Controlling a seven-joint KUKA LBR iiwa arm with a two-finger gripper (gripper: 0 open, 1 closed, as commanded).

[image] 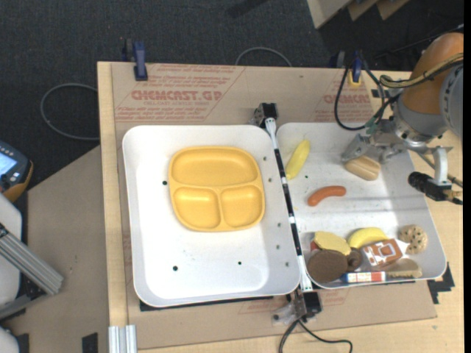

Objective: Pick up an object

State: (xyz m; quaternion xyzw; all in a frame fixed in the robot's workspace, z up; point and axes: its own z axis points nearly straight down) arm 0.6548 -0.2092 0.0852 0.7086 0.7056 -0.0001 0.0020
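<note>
Near edge, right bin (434, 252): a pile of toy foods, among them a brown disc (327, 265), a yellow banana-shaped piece (366, 235) and a speckled cookie (414, 236), is seen untouched.
Mid, left bin (140, 212): a yellow three-compartment plastic tray (216, 187) is seen lying flat.
Mid, right bin: an orange-red sausage (325, 195) and a yellow corn-like piece (297, 158) are seen lying apart.
Far: the gripper (367, 153) is lowered just above or on a tan wooden block (362, 169).
Tool state: the opening cannot be told.
Progress: nothing is seen lifted; grasp and lift are judged left.
</note>
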